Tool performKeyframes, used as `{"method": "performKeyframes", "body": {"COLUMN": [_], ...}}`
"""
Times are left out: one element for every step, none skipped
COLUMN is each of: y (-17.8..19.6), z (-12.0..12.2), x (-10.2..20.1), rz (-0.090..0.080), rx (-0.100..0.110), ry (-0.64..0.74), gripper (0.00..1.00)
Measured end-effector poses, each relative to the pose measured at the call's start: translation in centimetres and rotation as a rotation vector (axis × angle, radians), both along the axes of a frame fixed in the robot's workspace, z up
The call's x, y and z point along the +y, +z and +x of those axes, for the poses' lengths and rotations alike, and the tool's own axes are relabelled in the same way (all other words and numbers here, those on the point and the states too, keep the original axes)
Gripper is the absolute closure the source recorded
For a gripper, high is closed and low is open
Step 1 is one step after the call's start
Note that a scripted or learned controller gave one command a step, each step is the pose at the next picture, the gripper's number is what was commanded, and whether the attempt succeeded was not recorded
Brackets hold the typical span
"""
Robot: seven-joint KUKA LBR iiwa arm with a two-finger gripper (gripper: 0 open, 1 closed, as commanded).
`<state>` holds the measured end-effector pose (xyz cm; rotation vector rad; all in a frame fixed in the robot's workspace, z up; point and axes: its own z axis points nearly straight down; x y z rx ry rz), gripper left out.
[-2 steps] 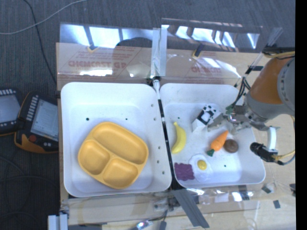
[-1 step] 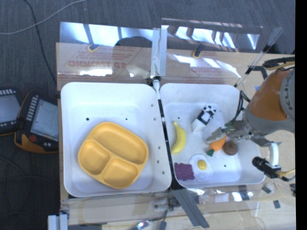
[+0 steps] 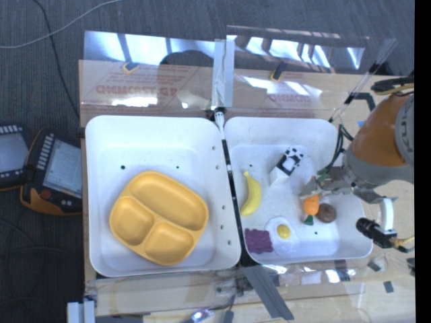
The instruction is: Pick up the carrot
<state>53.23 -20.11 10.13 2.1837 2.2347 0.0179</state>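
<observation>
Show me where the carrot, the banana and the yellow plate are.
carrot (image 3: 310,205): camera view, on its orange body.
banana (image 3: 252,194): camera view, middle of its curve.
yellow plate (image 3: 159,215): camera view, on the ridge between its compartments.

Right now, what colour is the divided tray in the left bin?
Yellow. The divided tray shows plainly in the camera view, lying in the left bin.

Arm (image 3: 387,136) reaching leftward, end effector (image 3: 322,187) lowered.

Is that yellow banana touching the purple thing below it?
Apart. The camera view shows the banana ending above the purple grapes, with a strip of bare white bin floor between them.
</observation>
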Motion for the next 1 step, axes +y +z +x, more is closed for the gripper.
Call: {"method": "performKeyframes", "body": {"y": [8.60], "z": [0.40], "x": [7.26], "rz": [0.003], "rx": [0.022], "ry": [-0.038], "gripper": [1.00]}}
